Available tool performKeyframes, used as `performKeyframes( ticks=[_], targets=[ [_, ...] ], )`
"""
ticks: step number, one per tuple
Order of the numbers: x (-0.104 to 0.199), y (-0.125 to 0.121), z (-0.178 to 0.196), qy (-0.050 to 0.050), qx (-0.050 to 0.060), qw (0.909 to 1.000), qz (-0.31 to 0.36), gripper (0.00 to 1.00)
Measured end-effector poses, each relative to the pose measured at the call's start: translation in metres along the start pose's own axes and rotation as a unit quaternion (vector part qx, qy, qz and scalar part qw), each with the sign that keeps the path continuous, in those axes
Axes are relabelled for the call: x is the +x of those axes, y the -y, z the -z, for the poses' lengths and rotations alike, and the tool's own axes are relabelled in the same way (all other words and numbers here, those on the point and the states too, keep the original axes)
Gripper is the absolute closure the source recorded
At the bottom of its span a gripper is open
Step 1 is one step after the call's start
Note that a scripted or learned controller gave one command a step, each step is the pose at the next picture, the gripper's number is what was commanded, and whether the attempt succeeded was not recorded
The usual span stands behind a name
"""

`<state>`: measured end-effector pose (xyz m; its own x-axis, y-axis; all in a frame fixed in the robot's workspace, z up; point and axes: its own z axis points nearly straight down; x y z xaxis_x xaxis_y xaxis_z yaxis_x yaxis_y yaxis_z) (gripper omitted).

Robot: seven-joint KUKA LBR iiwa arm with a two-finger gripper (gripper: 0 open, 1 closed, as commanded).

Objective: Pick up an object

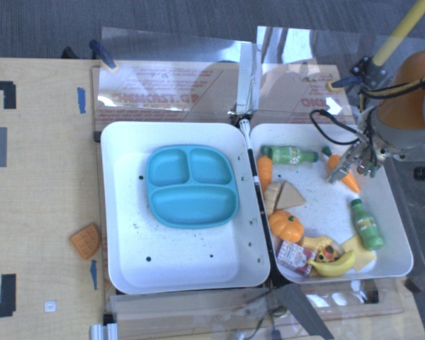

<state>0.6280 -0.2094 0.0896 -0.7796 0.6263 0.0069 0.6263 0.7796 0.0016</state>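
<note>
1. A pale wooden table carries two shallow white bins side by side, with clear plastic sheeting standing behind them and dark grey floor beyond.
2. The left bin holds a blue divided plate with three compartments, lying flat near the bin's middle.
3. The right bin holds the loose things: a green bottle lying on its side near the far wall, an orange carrot against the left wall, a tan wedge just beside it, and a small orange pumpkin below that.
4. Along the near wall lie a red-and-white packet and a yellow banana, close together, with a second green bottle near the right side.
5. The claw hangs low over the far right part of the right bin, and an orange piece lies right at its tip; whether its fingers are spread or closed cannot be told.
6. A small brown waffle-like square sits on the table left of the bins.
</note>
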Motion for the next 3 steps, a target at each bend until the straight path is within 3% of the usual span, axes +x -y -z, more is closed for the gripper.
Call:
performKeyframes(
  ticks=[1, 2, 3],
  targets=[
    [0.009, -0.042, 0.097, 0.01, -0.004, 0.9939, -0.109, 1.0],
    [0.094, -0.045, 0.006, 0.007, -0.002, 0.9962, -0.087, 1.0],
    [0.015, -0.027, -0.001, 0.009, -0.001, 0.9998, 0.016, 1.0]
  ],
)
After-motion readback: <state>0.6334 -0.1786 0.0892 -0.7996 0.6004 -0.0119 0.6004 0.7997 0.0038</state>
